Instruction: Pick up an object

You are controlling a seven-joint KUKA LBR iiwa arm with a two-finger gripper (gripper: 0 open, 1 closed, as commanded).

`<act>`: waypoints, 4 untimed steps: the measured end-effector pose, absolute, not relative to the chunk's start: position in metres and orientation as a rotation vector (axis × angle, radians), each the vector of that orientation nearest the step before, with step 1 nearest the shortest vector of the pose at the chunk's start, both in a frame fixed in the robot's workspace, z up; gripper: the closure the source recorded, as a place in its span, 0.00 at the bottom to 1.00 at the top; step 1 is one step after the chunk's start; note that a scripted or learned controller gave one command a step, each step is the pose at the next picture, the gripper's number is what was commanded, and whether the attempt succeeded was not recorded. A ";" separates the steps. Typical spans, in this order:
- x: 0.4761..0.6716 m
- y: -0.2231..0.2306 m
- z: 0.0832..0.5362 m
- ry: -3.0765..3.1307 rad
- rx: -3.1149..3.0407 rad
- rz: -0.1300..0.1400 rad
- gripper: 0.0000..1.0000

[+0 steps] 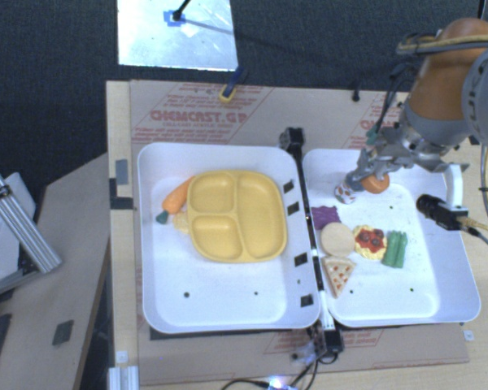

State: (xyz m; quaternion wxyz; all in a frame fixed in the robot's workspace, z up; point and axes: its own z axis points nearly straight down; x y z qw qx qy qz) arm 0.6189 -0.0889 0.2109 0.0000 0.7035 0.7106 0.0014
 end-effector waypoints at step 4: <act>0.627 0.041 0.233 2.227 2.214 0.003 1.00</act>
